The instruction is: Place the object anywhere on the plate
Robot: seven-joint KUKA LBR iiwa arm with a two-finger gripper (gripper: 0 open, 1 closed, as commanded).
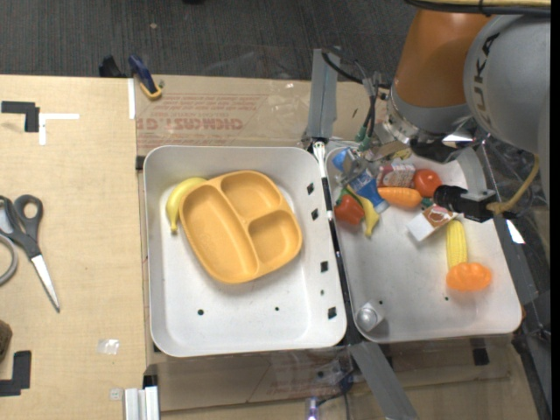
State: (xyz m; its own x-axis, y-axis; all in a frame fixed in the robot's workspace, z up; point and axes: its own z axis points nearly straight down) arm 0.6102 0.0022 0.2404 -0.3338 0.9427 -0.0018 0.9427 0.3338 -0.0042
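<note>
An orange divided plate (241,226) lies in the left white bin (229,322). A yellow banana (181,198) pokes out from beside the plate's left rim. The right bin (429,309) holds a cluster of toy foods at its back: a red pepper (349,209), a carrot (401,196), a tomato (426,182) and a small yellow and blue piece (369,201). My gripper (372,153) is low over the back left of that cluster, under the orange wrist band. What it touches is hidden among the toys.
In the right bin's right half lie a corn cob (456,241), an orange fruit (469,276) and a white block (423,227). A silver cap (367,316) sits at its front left. Scissors (31,243) rest on the bench, far left.
</note>
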